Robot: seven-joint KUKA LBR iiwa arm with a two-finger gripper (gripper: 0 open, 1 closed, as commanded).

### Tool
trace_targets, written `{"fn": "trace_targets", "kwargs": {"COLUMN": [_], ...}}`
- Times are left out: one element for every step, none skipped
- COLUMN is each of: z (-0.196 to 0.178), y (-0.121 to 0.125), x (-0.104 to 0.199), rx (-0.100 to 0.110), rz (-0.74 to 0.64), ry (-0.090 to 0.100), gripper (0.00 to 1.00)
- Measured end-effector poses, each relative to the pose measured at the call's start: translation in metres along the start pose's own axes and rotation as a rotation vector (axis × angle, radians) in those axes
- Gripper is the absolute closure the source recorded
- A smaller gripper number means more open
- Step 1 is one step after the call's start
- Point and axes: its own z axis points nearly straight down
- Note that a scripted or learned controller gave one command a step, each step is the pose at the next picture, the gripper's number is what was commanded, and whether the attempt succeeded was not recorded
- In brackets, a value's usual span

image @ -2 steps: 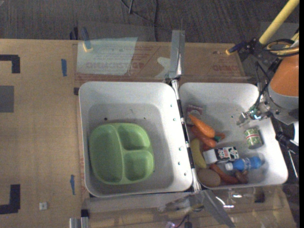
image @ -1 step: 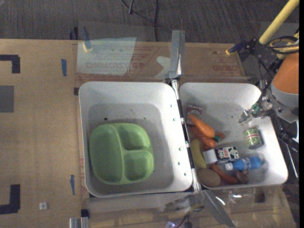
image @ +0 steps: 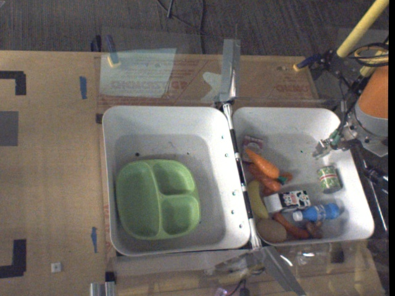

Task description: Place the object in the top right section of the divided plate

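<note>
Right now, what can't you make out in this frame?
- Gripper: too small and blurred in the camera view to tell open or shut.
- Arm: cut off by the right edge.
- Small can: label too small to read.
- Items under the carrot: overlapped in the pile, partly hidden.

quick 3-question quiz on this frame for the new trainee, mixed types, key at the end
1. True or false: the green divided plate lies in the left bin.
2. Which item lies closest to the gripper in the right bin?
A. the small can
B. the banana
C. the potato
3. Fill in: the blue water bottle lies just right of the black-and-white ____.

Key: 1 true. 2 A. 3 carton.
</note>
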Motion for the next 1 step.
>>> {"fn": "trace_targets", "kwargs": {"z": [-0.0111], "y": [0.0005], "x": [-0.0020], "rx": [-0.005], "rz": [0.003], "ry": [-0.003], "gripper": [1.00]}}
